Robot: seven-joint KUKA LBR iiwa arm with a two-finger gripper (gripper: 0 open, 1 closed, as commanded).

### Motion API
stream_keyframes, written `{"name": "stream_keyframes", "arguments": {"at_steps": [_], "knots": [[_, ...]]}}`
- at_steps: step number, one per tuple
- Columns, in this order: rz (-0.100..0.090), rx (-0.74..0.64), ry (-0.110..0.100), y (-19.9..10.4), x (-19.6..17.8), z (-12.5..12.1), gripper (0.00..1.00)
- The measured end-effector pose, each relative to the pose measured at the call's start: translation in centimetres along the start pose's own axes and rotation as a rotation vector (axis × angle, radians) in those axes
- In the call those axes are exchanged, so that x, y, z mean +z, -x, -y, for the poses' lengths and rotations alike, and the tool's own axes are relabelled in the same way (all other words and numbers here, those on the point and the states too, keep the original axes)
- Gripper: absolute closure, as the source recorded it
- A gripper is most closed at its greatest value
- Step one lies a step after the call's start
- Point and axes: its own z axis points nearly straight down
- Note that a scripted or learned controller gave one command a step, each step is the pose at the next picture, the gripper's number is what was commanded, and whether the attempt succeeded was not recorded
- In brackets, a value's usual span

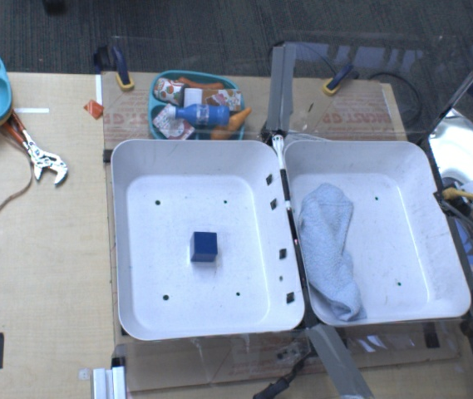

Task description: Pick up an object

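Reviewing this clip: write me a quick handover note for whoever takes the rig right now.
Hand: nothing to report on grip; treat it as holding nothing until checked.
Left bin: a blue cube sits near the middle of the floor, resting free.
Right bin: a light blue cloth lies crumpled along its left side.
Done: no pick so far; both things lie in their bins.
Left: choose one, probably the cube, grasp it and lift it.
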Motion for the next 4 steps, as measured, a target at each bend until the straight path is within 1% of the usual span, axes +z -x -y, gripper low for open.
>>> {"name": "stream_keyframes", "arguments": {"at_steps": [1,2,3,4], "knots": [[0.000,0.014,0.000,1.1,-1.0,-2.3,0.00],[-0.001,-0.172,0.001,0.6,-12.7,-2.4,0.00],[0.000,-0.104,-0.001,-0.1,2.2,3.3,0.00],[0.002,-0.072,-0.001,-7.4,8.6,9.4,0.00]]}}
